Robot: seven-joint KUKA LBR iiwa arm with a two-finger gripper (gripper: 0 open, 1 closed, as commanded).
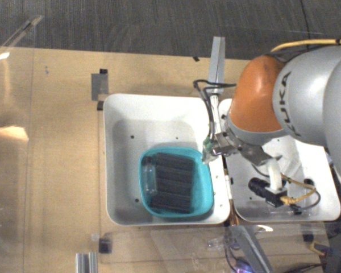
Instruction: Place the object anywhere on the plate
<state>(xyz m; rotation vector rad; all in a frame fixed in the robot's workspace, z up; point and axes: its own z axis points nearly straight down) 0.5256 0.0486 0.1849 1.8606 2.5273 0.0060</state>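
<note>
Progress is looking nearly complete, as far as you are seeing it here. The black ridged object (171,182) is lying flat on the teal plate (206,202), well inside its rim. The plate is sitting in the lower part of the left bin (118,152). The object is resting there on its own, apart from the robot. So you are likely looking at a placing that is done, with only the clearing of the arm (307,95) from the bins probably remaining.

The gripper (212,147) is hanging over the wall between the two bins, just beside the plate's upper right corner and not touching the object. The arm, with its orange band (256,104), is covering most of the gripper from above. You are therefore not getting a view of whether it is released or clenched, and you cannot tell.

Other parts are giving you trouble too. A glassy patch (149,178) is showing at the object's left edge on the plate. You are not making out whether it is a clear part of the object, a separate thing or just a reflection. The arm is hiding much of the right bin (247,206), and its bulk is running off the picture's right edge. A small greenish spot at the gripper's tip is proving too small for you to identify.
</note>
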